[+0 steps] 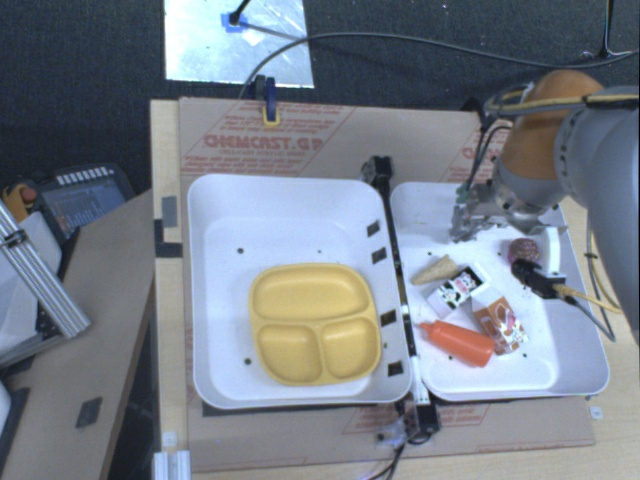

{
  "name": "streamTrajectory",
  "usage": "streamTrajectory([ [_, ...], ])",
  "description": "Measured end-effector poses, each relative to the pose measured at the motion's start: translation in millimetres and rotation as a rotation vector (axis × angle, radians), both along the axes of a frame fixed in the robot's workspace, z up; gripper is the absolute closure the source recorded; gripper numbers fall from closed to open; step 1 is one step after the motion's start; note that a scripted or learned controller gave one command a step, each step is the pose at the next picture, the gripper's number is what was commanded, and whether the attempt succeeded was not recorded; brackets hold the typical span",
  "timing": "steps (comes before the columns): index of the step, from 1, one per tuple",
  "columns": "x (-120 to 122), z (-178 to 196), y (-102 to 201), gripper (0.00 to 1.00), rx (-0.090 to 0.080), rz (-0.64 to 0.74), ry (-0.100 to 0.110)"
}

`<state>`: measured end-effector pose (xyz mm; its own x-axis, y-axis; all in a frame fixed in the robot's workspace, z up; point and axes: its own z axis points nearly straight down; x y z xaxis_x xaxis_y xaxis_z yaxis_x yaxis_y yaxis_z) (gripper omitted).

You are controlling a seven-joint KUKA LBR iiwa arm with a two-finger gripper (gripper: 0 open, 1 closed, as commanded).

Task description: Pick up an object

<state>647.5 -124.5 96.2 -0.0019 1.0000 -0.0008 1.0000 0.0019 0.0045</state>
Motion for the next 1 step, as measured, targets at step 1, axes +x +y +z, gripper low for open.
streamTrajectory([
  [1, 2.4, 44.4, -3.0, 1.0, 0.0, -0.001, -0.002],
])
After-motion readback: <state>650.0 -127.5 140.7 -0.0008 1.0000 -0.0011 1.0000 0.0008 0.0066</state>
